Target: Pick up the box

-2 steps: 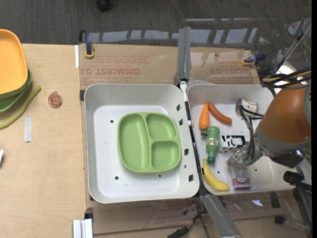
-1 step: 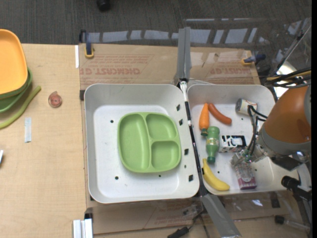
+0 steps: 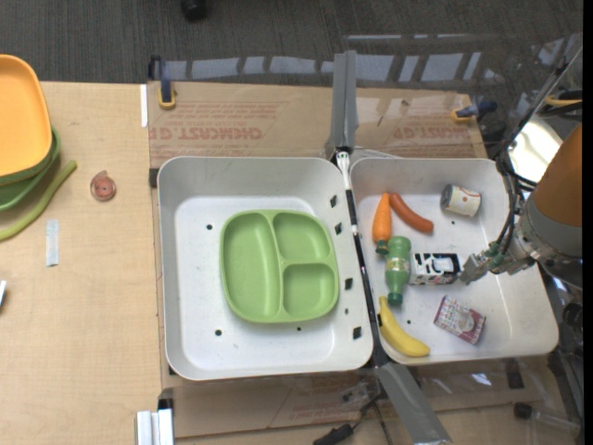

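In the right bin [image 3: 519, 336], a small black-and-white box [image 3: 435, 267] lies near the middle, just right of a green bottle [image 3: 397, 267]. The gripper [image 3: 474, 269] sits low at the box's right end, close beside it or touching; which one is unclear, and the box is not seen between its fingers. Whether the gripper is spread or closed cannot be told. A pink packet [image 3: 460, 320] lies below, a banana [image 3: 400, 332] toward the front, and a carrot [image 3: 382, 217] further back. The left bin [image 3: 176, 276] holds a green divided plate [image 3: 278, 265].
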### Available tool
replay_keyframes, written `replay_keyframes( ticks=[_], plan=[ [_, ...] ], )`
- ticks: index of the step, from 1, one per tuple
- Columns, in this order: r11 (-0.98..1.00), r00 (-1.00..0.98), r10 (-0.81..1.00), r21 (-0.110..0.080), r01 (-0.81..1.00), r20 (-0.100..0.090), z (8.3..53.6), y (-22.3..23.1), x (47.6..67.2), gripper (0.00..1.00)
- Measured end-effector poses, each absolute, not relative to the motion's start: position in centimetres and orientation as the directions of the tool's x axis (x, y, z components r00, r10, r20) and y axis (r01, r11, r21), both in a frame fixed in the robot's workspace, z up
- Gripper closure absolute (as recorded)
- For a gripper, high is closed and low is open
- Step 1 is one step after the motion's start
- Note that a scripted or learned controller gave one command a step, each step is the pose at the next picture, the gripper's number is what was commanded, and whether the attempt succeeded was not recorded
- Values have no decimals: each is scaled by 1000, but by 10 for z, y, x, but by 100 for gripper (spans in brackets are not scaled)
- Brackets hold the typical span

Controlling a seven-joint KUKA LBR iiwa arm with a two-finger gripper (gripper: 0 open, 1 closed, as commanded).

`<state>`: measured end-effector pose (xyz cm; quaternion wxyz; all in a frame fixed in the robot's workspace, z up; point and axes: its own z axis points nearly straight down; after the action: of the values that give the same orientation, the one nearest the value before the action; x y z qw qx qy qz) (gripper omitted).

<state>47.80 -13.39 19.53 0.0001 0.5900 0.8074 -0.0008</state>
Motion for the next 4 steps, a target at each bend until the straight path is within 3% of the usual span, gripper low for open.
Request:
replay_keyframes(
  ticks=[1,2,3,4],
  plan=[
    [304,-304,953,-1,953,-1,195,-134,478,0],
    [269,-269,963,-2,963,0,91,-139,477,0],
    [269,-269,963,-3,963,1,99,-140,477,100],
    [268,-268,963,-3,963,1,99,-140,477,0]
  ],
)
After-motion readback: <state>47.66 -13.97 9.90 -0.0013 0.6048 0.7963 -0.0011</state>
